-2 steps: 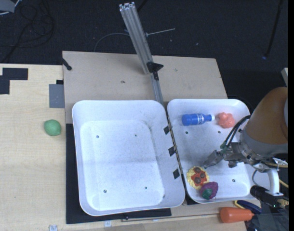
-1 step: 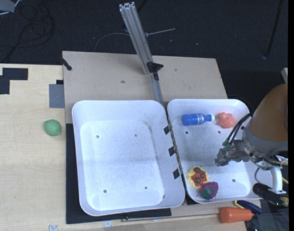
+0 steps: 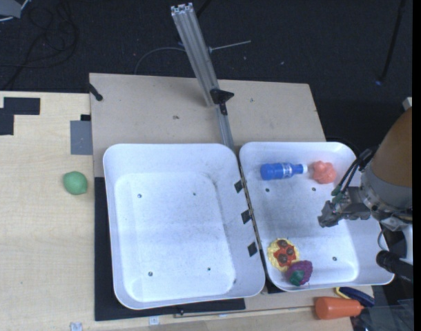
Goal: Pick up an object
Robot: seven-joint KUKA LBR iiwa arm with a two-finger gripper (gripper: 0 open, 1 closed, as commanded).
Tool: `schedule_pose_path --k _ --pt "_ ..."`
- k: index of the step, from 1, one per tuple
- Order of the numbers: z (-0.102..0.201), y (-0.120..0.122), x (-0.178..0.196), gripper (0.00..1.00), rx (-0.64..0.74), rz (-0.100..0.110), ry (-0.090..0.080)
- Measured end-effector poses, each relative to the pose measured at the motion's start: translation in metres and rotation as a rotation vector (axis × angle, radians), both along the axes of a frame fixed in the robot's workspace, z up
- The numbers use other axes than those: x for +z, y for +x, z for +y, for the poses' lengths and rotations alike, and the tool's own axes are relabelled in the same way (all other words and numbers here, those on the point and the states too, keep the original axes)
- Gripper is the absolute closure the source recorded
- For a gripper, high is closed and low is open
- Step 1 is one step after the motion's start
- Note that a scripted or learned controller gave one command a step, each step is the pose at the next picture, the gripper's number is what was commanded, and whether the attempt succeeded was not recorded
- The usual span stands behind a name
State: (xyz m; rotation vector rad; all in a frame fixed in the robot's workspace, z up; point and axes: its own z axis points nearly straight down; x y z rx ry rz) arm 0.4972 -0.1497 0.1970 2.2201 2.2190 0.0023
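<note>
So the biggest thing here is the bench (image 3: 162, 109), a tan board with light wood off to the left of it. On it sit the two shallow white bins side by side. The left bin (image 3: 170, 223) has just its speckled floor showing. The right bin (image 3: 307, 212) is where all the stuff is.

The arm (image 3: 393, 164) comes in from the right edge, grey with that orange band above the wrist, and it hangs over the right side of the right bin. The gripper (image 3: 331, 216) is a dark clump pointing left and down, low over the bin floor near the middle-right. Honestly can't tell how far apart its tips are, it's too dark and small to read, and I see nothing caught in it.

A slanted metal rail (image 3: 200, 54) runs from the top of the view down toward the gap between the bins.

Objects next. A blue bottle (image 3: 281, 170) lies on its side near the right bin's far wall, with an orange-pink lump (image 3: 323, 172) just beside its cap end. Both are well apart from the gripper. At the near edge of that bin there's a yellow toy with red spots (image 3: 283, 252) and, touching it, a purple and green piece (image 3: 299, 273).

Outside the bins: an orange thing (image 3: 337, 307) below the right bin, and a green ball (image 3: 75, 183) on the wood left of the left bin.
</note>
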Motion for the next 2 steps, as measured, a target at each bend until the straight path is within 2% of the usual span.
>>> schedule_pose_path --k 1,2 --pt "-0.002 -0.006 0.044 1.0 0.0 -0.001 0.0" --pt "-0.002 -0.005 0.062 1.0 0.0 0.002 0.001"
